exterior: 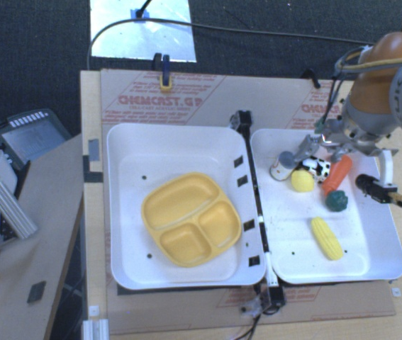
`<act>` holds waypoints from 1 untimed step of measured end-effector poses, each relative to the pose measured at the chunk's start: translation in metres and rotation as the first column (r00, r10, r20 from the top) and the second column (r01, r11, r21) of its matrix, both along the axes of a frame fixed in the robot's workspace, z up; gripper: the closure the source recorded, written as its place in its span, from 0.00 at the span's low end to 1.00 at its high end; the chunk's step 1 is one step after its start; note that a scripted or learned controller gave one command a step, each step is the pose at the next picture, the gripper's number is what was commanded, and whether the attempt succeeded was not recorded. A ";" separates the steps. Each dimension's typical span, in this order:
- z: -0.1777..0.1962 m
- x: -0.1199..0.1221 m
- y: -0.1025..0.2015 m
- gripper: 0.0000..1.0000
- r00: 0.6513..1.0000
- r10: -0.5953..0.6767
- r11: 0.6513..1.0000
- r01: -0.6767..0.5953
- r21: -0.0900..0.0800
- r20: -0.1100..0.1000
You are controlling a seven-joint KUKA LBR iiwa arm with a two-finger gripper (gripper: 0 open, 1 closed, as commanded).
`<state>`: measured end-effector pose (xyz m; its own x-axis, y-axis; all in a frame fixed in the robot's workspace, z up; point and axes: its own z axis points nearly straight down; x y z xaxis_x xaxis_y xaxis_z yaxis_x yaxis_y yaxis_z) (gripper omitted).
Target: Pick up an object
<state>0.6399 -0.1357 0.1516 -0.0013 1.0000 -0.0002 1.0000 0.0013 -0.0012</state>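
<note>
Looks like the approach step: tool (313,147) hovering over the black-and-white toy cow (319,167), can't tell its grip, needs to drop lower next.

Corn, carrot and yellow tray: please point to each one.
Corn (327,238), camera view, middle of the cob.
Carrot (337,173), camera view, middle of the orange body.
Yellow tray (159,219), camera view, its left rim.
</note>
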 end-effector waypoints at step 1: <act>-0.024 0.002 0.005 0.00 1.000 0.001 1.000 -0.001 -0.003 0.020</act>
<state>0.6417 -0.1309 0.1279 -0.0023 1.0000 -0.0033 0.9998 0.0024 0.0188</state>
